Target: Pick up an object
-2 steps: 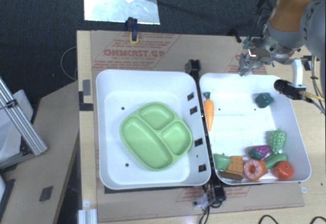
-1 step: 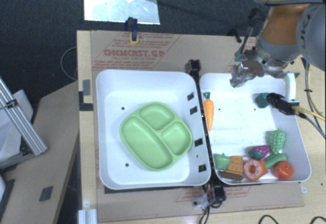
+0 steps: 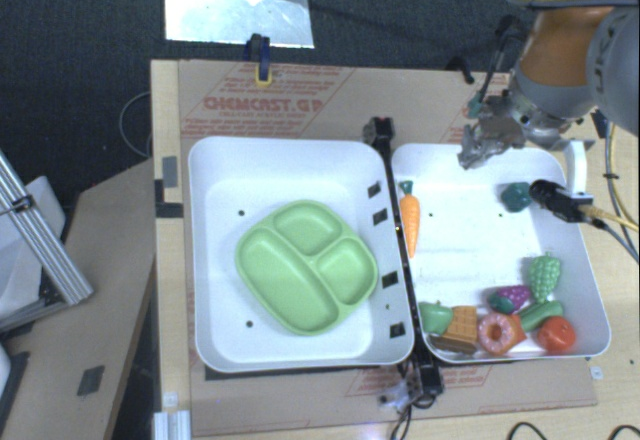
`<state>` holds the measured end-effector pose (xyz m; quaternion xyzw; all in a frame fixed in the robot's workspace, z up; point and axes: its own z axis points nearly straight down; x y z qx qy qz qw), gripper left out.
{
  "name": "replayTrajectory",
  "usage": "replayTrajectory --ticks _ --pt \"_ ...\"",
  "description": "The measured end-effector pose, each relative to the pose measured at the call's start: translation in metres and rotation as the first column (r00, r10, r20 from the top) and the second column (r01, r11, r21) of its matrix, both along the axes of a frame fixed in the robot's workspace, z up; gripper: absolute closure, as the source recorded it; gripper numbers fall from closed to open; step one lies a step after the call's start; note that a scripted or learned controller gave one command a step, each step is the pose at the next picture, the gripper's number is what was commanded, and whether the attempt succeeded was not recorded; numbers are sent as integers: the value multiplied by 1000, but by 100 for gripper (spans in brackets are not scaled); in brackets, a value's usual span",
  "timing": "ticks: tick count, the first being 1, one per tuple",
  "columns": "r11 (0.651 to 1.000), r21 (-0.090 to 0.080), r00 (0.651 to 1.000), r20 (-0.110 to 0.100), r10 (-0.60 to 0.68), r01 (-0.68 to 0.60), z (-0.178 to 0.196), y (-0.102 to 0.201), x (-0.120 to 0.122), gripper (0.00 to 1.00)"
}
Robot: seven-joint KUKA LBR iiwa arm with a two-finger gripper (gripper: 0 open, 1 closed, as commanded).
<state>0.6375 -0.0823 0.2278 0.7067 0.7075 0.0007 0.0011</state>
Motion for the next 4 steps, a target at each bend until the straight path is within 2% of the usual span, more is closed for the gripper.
replayTrajectory --ticks 1,2,3,4 --pt "1000 0 1000 -1 0 0 -9 -4 -8 100" --pt "1000 1 1000 0 4 -4 7 7 -6 100" --pt "1000 0 1000 -2 0 0 -14 4 -9 100" --pt "1000 1 1000 1 3 -3 7 8 -12 100"
